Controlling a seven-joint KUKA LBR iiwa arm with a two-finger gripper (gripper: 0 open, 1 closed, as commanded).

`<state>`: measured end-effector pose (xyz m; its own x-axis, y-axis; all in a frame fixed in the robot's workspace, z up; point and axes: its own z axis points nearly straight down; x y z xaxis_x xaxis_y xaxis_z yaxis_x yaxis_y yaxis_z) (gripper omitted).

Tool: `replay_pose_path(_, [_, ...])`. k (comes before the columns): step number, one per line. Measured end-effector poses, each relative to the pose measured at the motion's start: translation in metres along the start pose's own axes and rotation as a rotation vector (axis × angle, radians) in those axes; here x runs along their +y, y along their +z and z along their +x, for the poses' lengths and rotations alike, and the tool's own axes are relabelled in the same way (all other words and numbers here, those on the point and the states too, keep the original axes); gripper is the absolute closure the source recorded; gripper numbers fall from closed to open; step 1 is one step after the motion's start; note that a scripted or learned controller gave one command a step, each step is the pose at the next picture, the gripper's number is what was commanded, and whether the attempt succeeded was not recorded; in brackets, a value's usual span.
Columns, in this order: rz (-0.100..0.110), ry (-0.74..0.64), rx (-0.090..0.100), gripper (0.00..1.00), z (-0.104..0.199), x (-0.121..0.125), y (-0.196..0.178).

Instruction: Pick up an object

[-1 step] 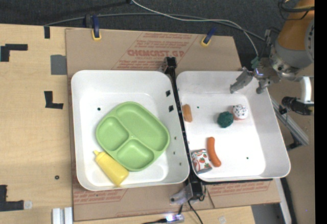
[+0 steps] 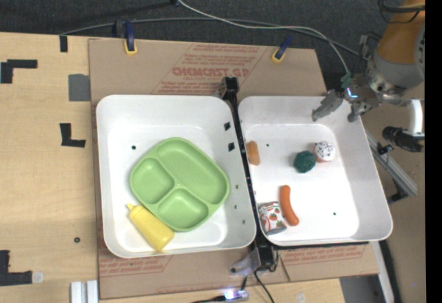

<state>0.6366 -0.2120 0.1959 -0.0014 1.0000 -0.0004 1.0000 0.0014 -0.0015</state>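
While the gripper hangs over the far right corner of the right bin, its two grey fingers stand spread apart with nothing between them, so the pick has not begun in any way the view can confirm. One finger reaches left over the bin's white floor and the other sits close to the far right rim; the grey wrist and orange band of the arm rise behind them toward the right.

Nearest the pincer, just nearer and slightly left, lie a small white ball with red marks and a dark green lump, almost touching each other. Further left, close to the wall between the bins, sits a short orange piece. Toward the near edge lies an orange-red sausage shape, with a small printed packet just beside it on its left.

Across the divider, the left bin holds a green sectioned tray and a yellow bottle touching the tray's near left edge, well apart from the pincer.

As I judge it, everything is left to do: choose an object, likely the white ball or green lump, descend, close, and lift. All candidates rest untouched on the bin floors.
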Motion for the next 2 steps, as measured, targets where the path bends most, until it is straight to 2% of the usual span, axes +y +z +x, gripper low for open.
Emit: replay_pose_path(2, [0.004, -0.001, 0.000, 0.00, 0.000, 0.009, 0.093])
